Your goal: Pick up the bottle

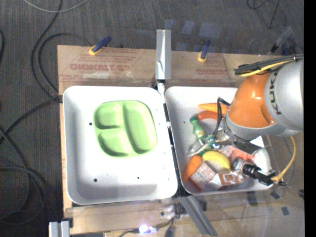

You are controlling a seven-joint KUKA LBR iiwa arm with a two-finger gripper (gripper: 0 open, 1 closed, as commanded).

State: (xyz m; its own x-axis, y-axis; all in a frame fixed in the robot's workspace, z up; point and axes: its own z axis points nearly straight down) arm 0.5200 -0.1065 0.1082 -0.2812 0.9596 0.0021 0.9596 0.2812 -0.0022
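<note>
A small green bottle [198, 128] lies in the right bin [180, 107], near that bin's left wall, among other items. My gripper [211, 141] hangs under the orange wrist band [249, 110], low over the clutter and just to the right of and below the bottle. It looks close to the bottle's lower end, though contact is unclear. The wrist hides part of the bin's right half.
The right bin also holds an orange carrot-like piece [210, 106] at the back, a yellow lemon [216, 158], an orange item [191, 167] and a brown and white box [216, 177] at the front. A green divided plate [126, 127] lies in the left bin [79, 172].
</note>
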